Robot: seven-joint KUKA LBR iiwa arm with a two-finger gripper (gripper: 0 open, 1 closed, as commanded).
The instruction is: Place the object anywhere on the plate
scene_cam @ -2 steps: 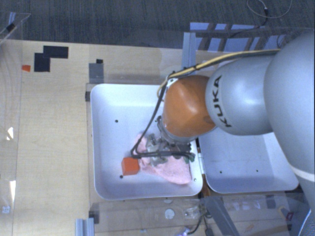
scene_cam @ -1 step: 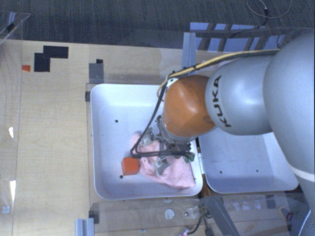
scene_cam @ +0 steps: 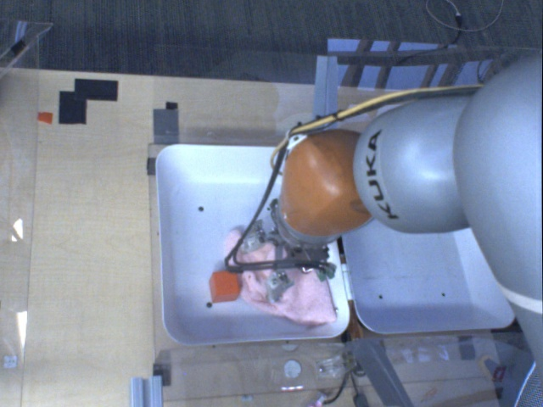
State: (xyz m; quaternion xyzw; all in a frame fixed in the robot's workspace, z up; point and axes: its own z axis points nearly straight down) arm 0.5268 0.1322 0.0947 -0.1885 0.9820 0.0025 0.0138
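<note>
While the tool [scene_cam: 284, 280] is lowered over a crumpled pink cloth [scene_cam: 293, 299] in the left bin [scene_cam: 182, 227], a small orange block [scene_cam: 225, 287] is seen just beside it, touching the cloth's edge.

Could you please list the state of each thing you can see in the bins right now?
Pink plate: lying flat in the left bin, partly covered by the arm.
Orange block: resting at the plate's left edge, not gripped.
Gripper: low over the plate, its state unclear.
Left bin: holds the plate and the block.
Right bin: partly hidden by the arm.
</note>
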